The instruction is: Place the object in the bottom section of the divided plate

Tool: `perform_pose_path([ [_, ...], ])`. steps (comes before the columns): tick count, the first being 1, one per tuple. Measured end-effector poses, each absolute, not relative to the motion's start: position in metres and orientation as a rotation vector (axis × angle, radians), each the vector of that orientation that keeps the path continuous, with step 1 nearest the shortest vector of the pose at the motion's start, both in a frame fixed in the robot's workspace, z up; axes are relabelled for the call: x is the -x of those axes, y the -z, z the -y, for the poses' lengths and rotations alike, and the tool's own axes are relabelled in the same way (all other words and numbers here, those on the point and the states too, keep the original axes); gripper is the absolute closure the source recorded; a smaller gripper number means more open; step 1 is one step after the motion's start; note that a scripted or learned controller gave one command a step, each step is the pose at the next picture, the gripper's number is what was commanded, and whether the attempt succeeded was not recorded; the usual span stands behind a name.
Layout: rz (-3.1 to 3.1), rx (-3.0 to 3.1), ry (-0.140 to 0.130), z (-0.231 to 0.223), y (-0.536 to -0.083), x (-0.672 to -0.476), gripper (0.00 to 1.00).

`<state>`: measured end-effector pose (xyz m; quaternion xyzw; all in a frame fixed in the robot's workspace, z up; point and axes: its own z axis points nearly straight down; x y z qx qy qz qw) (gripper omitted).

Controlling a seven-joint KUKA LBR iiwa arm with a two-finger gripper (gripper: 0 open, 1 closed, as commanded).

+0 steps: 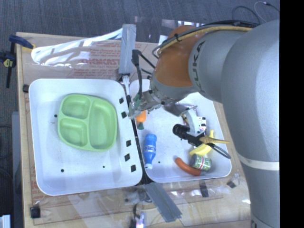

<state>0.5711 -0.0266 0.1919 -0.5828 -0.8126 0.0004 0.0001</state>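
Note:
The green divided plate (88,121) lies in the left white bin (42,175). Two small sections sit on its left and one long section on its right. My gripper (138,106) hangs over the left edge of the right bin (213,172), close to the wall between the bins. A small orange object (141,118) shows right under the gripper's tip. Whether it is held or lies on the bin floor cannot be made out. The arm's grey and orange wrist hides the upper part of the right bin.
In the right bin a blue bottle (150,148) lies along the left wall. A red-orange sausage (186,166), a green can (202,163) and a yellow piece (201,149) sit near the front right corner. Crumpled clear plastic (71,51) lies behind the left bin.

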Motion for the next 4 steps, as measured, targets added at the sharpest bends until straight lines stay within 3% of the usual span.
perform_pose_path([
  [1,2.221,2.214,-0.007,0.020,-0.191,-0.513,1.00],
  [2,2.582,1.783,-0.004,-0.026,-0.191,-0.486,1.00],
  [3,2.822,1.372,-0.003,-0.008,-0.191,-0.477,1.00],
  [4,2.475,1.935,-0.001,-0.033,-0.352,-0.544,1.00],
])
